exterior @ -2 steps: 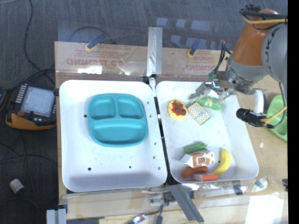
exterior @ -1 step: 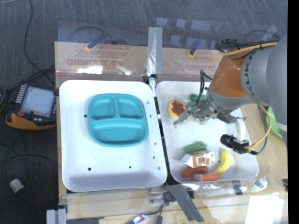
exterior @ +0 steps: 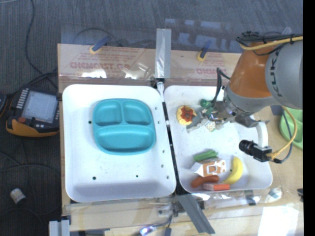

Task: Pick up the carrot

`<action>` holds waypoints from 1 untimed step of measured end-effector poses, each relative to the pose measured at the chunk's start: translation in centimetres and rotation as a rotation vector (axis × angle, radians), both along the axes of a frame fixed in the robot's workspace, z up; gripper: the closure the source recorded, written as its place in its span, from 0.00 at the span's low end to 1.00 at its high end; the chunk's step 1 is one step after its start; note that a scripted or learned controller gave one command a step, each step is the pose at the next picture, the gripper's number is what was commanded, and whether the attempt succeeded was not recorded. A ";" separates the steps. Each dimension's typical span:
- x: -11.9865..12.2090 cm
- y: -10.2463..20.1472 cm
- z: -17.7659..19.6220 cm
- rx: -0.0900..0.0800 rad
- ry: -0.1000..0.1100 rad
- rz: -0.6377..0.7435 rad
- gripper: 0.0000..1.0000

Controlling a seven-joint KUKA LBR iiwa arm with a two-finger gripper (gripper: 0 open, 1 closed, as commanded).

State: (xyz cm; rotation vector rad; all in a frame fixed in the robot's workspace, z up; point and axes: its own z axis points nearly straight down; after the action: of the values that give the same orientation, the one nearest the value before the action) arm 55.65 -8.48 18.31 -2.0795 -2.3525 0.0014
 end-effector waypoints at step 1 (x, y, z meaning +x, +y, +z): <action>-5.3 -7.7 -4.4 -0.001 0.001 0.064 0.00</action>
State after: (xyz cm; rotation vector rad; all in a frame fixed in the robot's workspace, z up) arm 50.34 -16.14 13.87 -2.0031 -2.4179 0.0038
